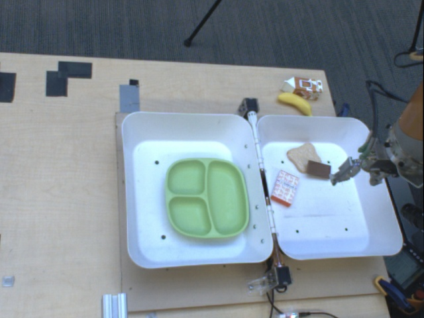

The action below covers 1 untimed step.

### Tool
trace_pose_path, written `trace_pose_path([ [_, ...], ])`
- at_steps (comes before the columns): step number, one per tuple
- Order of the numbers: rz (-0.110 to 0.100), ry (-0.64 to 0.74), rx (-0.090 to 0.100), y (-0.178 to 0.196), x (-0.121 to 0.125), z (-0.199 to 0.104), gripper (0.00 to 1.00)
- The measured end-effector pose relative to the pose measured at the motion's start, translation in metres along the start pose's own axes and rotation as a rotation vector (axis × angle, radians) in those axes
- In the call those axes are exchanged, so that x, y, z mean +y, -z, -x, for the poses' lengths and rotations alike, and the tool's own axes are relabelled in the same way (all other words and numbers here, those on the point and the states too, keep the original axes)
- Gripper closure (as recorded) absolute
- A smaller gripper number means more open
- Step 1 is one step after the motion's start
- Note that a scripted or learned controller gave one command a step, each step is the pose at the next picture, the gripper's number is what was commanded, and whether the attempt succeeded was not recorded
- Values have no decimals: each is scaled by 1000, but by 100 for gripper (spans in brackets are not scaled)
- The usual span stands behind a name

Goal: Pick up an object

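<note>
From my end, the right bin [381, 234] holds everything worth grabbing. The gripper [344, 172] hovers at its right side, jaws slightly apart on nothing; the brown block [318, 169] lies just left of them, long axis pointing roughly toward the fingertips.

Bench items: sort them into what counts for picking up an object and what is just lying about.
For the job:
- gripper
- tan bread slice
- brown block
- red and white packet
- right bin

Lying about:
- green divided plate in the left bin
- banana on the bench
- small carton beside it
</note>
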State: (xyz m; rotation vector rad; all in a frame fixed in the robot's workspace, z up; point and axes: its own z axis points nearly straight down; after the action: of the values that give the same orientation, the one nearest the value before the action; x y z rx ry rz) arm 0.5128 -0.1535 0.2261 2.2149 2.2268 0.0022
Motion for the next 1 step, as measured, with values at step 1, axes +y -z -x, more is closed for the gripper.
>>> trace_pose_path([
  [1, 4, -4, -3, -140, -25, 27, 0],
])
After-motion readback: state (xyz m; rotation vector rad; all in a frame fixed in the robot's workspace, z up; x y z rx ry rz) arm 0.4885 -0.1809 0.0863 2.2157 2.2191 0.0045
